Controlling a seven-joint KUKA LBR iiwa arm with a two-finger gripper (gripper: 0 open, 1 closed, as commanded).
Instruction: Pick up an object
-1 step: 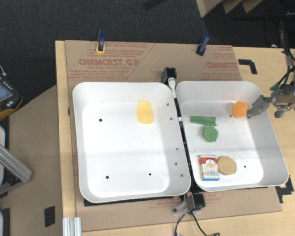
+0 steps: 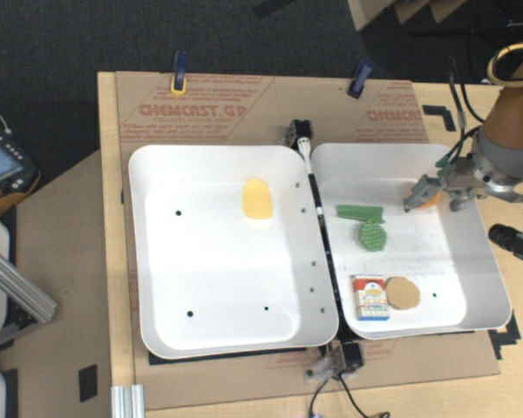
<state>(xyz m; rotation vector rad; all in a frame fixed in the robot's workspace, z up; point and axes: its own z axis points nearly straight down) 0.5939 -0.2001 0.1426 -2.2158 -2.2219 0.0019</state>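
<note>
Grey and low, my gripper hangs over the far right part of the right white bin, with a small orange piece showing at its tip; whether I am pinching it or merely beside it, I cannot tell. Nearer the divider lie a flat green strip and a knobbly green lump. To do this well, I judge I should centre on the orange piece, squeeze firmly, then lift straight up, slowly.

The arm (grey, orange-banded) is cut off at the right edge.
</note>
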